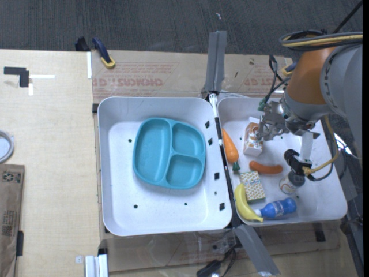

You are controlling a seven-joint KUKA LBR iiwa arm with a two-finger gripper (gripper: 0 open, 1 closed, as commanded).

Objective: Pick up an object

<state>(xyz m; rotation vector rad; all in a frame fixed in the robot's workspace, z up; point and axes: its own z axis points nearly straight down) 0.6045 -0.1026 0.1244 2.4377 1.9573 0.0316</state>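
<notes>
My end effector sits low in the right bin, directly over the small carton and just beside the carrot. I cannot tell its opening, nor whether it has hold of the carton. The sausage, sponge block, banana and blue bottle lie nearer the camera than the carton. Recommendation: centre on the carton, close squarely, lift vertically.

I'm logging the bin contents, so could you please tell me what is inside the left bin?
The left bin holds a blue divided plate, lying flat with its three compartments bare. Whatever bin floor lies under the plate is covered and cannot be seen.
</notes>
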